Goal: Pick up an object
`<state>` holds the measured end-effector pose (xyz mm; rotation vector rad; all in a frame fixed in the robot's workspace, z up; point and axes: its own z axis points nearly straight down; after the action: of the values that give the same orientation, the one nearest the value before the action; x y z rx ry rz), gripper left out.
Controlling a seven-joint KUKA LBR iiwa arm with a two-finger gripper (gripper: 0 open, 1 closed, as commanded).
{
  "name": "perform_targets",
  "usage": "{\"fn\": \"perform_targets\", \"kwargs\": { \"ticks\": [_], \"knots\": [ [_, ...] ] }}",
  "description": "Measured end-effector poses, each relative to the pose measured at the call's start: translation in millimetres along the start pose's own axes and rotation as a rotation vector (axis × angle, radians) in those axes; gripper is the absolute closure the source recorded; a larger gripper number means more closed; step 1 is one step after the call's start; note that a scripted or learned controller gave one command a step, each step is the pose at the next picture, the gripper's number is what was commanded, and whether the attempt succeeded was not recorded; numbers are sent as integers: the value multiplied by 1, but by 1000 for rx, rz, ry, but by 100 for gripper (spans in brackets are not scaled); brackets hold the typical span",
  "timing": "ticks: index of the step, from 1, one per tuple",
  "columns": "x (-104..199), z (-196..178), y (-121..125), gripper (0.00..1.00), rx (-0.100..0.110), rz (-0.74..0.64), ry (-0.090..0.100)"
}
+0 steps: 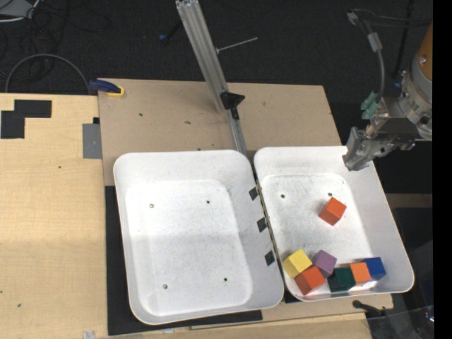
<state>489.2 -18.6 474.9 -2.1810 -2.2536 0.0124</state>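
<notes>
From the overhead camera, my gripper point(358, 154) hangs over the right bin's point(304, 162) far rim at about two o'clock of that bin, its grey fingers pointing down and left. Nothing sits between them; whether they are parted or pressed together I cannot tell from this slant.

The right bin has open floor across its upper half. A lone orange-red cube point(332, 210) sits tilted near the middle, well apart from the rest. Along the near rim, from six to four o'clock, a cluster crowds together: a yellow cube point(297, 261), a red cube point(309, 280) touching it, a purple cube point(325, 260) just beside, then a dark green cube point(341, 279), an orange cube point(360, 271) and a blue cube point(375, 267) packed against the wall. The left bin point(141, 168) offers a bare floor.

The green cube is partly tucked behind its neighbours, and how the cluster's faces meet is hard to make out. My wrist and orange band point(426, 55) are cut off by the frame at three o'clock.

A slanted metal rail point(205, 51) rises at twelve o'clock, ending between the two bins.

My arm enters from the right, wrist bent downward toward the bin.
</notes>
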Motion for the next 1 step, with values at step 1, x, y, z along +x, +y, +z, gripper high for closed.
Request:
{"fn": "perform_targets", "kwargs": {
  "ticks": [1],
  "knots": [
    [6, 58, -2, 100, -2, 24, 1]
  ]
}}
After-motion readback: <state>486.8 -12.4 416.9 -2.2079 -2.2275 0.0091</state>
